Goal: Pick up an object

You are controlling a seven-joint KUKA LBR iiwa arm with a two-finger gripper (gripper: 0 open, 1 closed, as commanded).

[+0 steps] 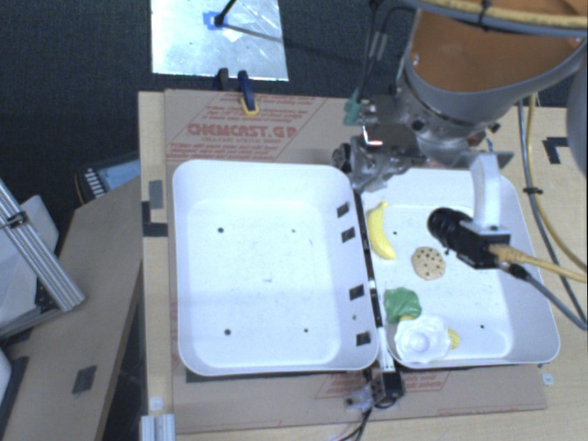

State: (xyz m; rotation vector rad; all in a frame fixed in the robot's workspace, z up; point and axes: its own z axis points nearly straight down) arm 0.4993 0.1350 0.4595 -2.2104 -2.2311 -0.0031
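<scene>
The right bin (520, 312) holds a yellow banana (379, 231) by its left wall, a round speckled cookie (428, 263) just right of it, a green leafy piece (401, 302) lower down, and a white fried-egg toy (421, 341) at the front left corner. My gripper (369, 169) hangs over the back left corner of the right bin, a little above and behind the banana. Nothing shows in its grasp. The big orange and grey wrist hides the bin's back part.
The left bin (211, 274) lies beside the right one, sharing a middle wall with black clips (357, 292). A black cylindrical unit with a yellow cable (467, 237) juts from the arm over the right bin. A shiny sheet (218, 23) lies behind the bench.
</scene>
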